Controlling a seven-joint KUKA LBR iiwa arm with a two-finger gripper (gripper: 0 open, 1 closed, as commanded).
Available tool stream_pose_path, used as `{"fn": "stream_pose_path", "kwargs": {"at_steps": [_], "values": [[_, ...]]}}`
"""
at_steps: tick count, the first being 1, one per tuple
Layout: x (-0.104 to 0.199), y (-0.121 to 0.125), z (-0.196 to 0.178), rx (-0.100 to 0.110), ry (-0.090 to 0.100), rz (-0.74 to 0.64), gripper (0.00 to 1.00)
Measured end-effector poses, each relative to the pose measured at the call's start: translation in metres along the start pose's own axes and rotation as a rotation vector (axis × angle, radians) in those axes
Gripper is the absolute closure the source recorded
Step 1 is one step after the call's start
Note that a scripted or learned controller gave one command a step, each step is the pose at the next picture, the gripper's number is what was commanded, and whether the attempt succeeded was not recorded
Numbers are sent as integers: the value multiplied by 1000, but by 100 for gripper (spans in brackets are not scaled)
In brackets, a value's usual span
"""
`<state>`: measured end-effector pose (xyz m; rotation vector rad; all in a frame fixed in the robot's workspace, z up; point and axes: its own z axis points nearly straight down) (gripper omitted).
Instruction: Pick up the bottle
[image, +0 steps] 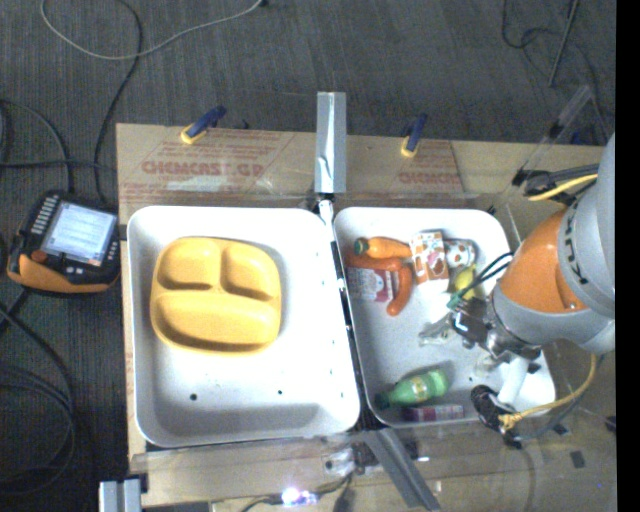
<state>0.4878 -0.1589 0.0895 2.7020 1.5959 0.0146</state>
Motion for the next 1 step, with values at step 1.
{"fn": "stream_pose_path", "kwargs": {"at_steps": [1], "values": [[6, -2, 0, -9, -4, 318, 0]]}}
